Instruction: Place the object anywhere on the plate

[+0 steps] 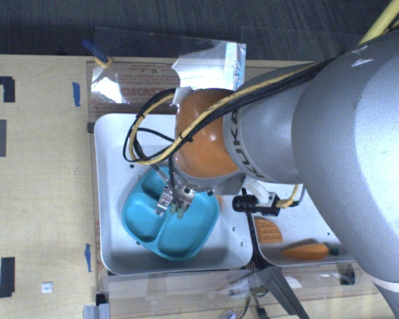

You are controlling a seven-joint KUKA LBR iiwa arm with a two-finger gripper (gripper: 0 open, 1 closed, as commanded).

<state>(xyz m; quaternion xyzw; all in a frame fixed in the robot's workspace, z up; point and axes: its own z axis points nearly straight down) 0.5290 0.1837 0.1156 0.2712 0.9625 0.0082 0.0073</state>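
Step in hand: the end effector [174,203] hangs low over the blue divided plate [169,221] in the left white bin [113,178]; it looks like the placing stage.
End effector state: cannot tell; the wrist hides too much, and no object is plainly visible in it.
Task's thing: not made out at the plate; an orange carrot [306,250] and a waffle-like piece [268,230] lie in the right bin [299,261].
Next move: confirm a hold, then release onto the plate.
Surface: pale wooden worktop [40,198] with tape marks.
Room: dark floor beyond.
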